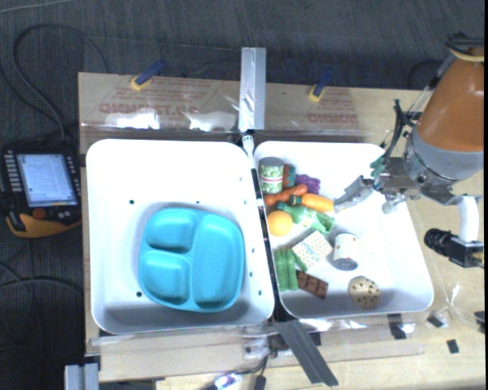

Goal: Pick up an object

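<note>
The gripper (348, 195) hung over the right bin (407, 250), just right of the toy pile (297, 210) against that bin's left wall, fingers apparently slightly parted, holding nothing, touching nothing visible.

The arm enters from the right, above the right-hand bin (407, 242), which serves here as the landmark. Its orange band (459, 104) sits outside the bin's upper right corner, with the grey wrist section (439, 157) just below it, over the bin's right rim. From the wrist the tool slants down and to the left, ending in the gripper (351, 195) over the bin's upper middle, inside the right wall. One finger (354, 192) shows as a thin grey bar pointing left; whether the jaws stand apart or together cannot be made out.
</note>
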Action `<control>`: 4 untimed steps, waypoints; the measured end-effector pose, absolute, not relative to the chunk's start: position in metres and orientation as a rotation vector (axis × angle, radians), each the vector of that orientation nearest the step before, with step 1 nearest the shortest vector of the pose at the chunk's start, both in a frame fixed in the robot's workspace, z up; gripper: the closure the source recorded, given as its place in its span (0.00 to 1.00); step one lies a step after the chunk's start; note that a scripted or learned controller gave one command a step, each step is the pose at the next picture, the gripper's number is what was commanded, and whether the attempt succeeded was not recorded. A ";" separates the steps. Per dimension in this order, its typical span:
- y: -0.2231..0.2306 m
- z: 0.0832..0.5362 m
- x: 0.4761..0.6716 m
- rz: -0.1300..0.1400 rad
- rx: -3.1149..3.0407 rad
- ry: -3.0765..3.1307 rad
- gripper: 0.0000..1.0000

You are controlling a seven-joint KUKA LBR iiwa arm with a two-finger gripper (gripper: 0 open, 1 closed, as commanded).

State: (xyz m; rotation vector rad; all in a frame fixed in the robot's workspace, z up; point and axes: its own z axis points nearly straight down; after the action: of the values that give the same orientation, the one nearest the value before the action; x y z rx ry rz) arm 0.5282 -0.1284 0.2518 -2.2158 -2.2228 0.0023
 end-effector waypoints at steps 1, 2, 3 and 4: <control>-0.155 0.135 0.581 0.005 -2.313 -2.124 0.00; -0.157 0.090 0.612 -0.002 -2.255 -2.200 0.00; -0.110 0.137 0.537 0.005 -2.327 -2.106 0.00; -0.148 0.090 0.579 -0.015 -2.367 -2.083 0.00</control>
State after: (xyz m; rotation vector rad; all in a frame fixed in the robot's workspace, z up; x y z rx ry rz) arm 0.5795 -0.1483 0.0902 -2.3669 -2.0828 -0.0153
